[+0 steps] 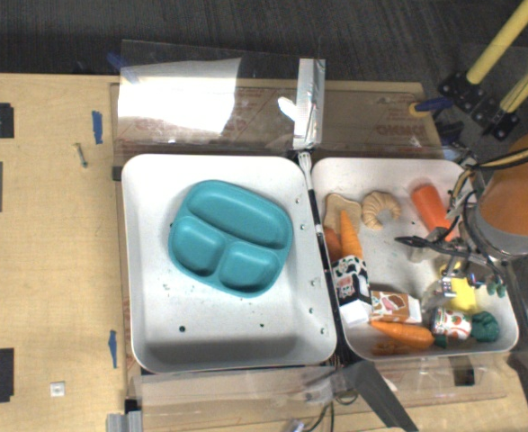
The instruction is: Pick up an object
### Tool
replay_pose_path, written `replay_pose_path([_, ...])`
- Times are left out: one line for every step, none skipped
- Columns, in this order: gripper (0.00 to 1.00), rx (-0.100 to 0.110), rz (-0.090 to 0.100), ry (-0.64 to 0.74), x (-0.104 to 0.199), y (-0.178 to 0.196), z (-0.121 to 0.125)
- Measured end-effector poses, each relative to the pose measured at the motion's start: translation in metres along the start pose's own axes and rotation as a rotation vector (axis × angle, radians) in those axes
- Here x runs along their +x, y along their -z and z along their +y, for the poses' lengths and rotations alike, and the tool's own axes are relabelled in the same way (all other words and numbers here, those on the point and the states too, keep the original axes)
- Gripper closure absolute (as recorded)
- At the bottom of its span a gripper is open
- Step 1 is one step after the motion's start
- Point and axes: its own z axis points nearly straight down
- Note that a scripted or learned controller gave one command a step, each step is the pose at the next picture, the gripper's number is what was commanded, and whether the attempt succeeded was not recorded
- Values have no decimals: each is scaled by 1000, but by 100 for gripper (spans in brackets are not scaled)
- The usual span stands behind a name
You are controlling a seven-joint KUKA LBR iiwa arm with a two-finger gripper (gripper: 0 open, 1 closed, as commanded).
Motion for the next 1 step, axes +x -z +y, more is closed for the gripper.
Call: replay_pose_path([0,-3,3,138,-91,5,-3])
